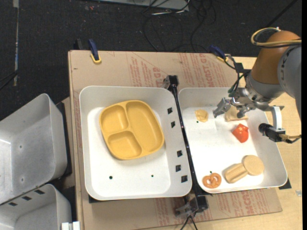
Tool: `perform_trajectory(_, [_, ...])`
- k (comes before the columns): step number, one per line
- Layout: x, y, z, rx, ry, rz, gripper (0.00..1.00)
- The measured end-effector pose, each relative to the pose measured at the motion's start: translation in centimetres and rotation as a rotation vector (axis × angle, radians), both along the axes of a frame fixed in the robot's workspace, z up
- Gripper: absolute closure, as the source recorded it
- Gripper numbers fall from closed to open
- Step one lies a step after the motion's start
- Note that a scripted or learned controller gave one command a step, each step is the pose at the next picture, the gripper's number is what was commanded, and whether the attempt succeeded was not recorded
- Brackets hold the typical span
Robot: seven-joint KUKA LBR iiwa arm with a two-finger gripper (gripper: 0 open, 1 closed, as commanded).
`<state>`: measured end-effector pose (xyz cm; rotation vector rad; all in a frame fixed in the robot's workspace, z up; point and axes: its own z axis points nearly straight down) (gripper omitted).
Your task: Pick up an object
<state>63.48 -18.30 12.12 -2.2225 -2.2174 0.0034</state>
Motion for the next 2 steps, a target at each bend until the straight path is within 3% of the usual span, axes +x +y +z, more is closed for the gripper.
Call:
perform_trajectory(1, [0.2,0.0,1.3,-0.002,-0.006,0.001,1.0])
perform_trajectory(2, [0.8,0.4,7.6,-0.002,-0.011,0.005,1.0])
